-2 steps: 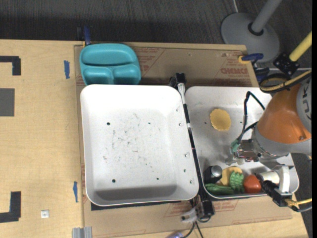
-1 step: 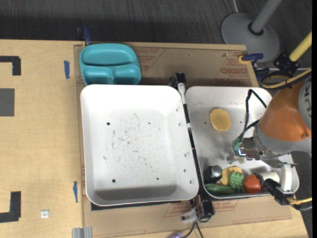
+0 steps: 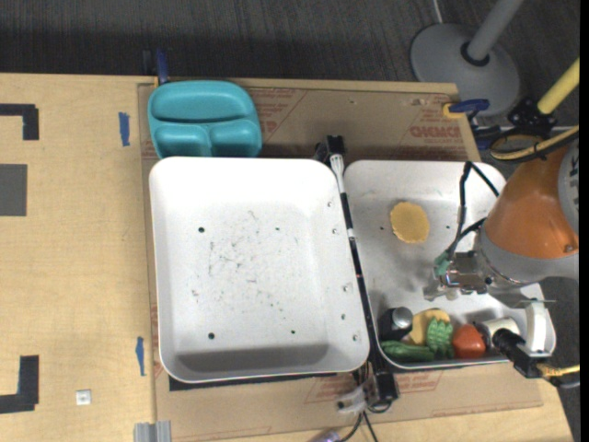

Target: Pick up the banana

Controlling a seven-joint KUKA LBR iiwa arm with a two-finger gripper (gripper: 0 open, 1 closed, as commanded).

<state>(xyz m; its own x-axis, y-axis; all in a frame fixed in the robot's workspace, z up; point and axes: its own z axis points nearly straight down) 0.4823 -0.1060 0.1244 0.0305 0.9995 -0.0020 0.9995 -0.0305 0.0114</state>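
The bench (image 3: pixel 74 247), a tan board, carries two shallow white bins side by side. The left bin (image 3: pixel 248 265) is the larger in view, its floor marked only by dark specks. The right bin (image 3: pixel 386 178) lies at three o'clock from it, the two rims touching along a dark seam. The arm (image 3: pixel 529 219), grey with an orange band, reaches in from the right and covers the right bin's three-o'clock portion. A teal divided tray (image 3: pixel 204 118) sits on the bench at twelve o'clock of the left bin, just beside its rim. A grey round stand base (image 3: pixel 465 63) rests on the floor beyond the bench.

Within the right bin, a flat tan disc (image 3: pixel 409 222) lies near the centre. The gripper (image 3: pixel 457 274) hangs at four o'clock of the disc; whether its jaws are spread or pressed together cannot be told. Along the bin's six-o'clock wall lies a cluster: a green vegetable (image 3: pixel 409 349), a green leafy item (image 3: pixel 440 337), a red item (image 3: pixel 468 340) and a dark metallic round object (image 3: pixel 398 319). The banana (image 3: pixel 431 320) is wedged among these, mostly hidden; its long axis cannot be told.
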